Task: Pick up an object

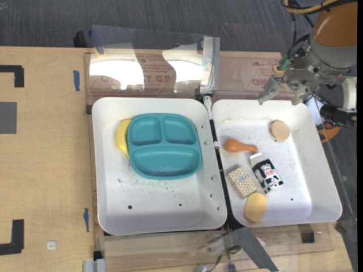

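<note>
The right bin (317,169) holds several small things: a round tan disc (279,130), an orange drumstick-shaped toy (239,147), a patterned tan packet (242,181), a black-and-white carton (267,174) and a yellow oval piece (256,207). My gripper (282,97) hangs over the far rim of this bin, above and just behind the tan disc. Its two grey fingers are spread open with nothing between them.
In the left bin (108,197) lies a teal divided plate (164,145), with a yellow object (121,135) partly tucked under its left edge. A clear plastic sheet (153,67) stands behind the bins. The arm's orange band (336,27) is at the top right.
</note>
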{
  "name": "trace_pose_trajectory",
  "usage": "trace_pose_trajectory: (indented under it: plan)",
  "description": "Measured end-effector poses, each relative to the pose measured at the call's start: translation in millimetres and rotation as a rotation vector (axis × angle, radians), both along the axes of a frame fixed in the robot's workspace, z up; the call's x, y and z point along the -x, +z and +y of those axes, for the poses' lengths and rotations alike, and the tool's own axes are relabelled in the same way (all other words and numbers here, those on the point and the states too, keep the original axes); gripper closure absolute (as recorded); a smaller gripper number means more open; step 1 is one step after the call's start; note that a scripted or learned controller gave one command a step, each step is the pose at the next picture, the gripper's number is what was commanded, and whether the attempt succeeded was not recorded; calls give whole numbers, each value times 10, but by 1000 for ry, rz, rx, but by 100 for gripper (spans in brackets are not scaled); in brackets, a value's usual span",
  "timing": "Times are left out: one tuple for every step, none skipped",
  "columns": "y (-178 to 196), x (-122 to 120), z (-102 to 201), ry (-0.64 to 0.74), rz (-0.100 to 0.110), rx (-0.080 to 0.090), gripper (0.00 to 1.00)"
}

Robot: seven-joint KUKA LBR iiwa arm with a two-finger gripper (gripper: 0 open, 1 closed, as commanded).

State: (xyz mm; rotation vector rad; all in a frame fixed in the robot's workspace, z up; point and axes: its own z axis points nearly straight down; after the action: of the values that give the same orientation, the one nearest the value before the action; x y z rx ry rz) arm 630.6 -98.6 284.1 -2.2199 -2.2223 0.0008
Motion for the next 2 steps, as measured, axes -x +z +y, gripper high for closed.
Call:
trace_pose_trajectory:
  plan:
    - [-1040,683,135,-87,9,0,0]
    - [-1804,1136,39,-21,-7,1,0]
